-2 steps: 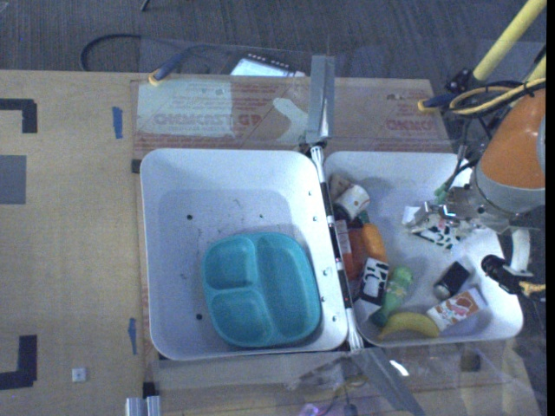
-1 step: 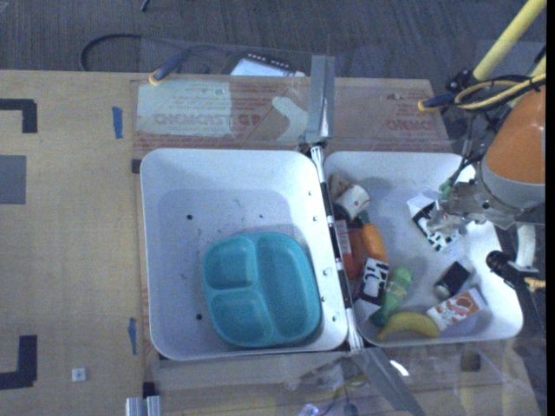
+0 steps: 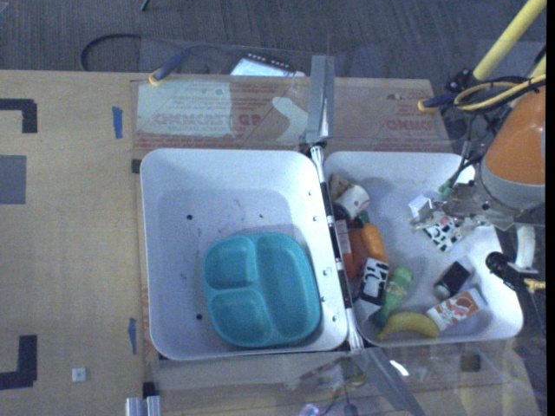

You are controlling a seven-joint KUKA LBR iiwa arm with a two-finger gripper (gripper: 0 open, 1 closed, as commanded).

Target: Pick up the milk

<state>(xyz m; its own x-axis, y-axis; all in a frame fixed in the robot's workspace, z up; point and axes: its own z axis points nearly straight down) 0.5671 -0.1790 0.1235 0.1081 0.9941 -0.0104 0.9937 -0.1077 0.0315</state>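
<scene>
You are looking at a robotics lab. A pale plywood worktop (image 3: 69,232) is carrying black tape corner marks (image 3: 21,113) and blue tape strips (image 3: 117,121), two shallow white plastic bins (image 3: 173,180) are sitting side by side on it, and yellow and black cables (image 3: 486,94) are trailing over grey carpet flooring (image 3: 390,24) beside a grey arm with an orange band (image 3: 519,141).

Faint red lettering on the cardboard sheet (image 3: 186,115) is too blurred to read.
</scene>
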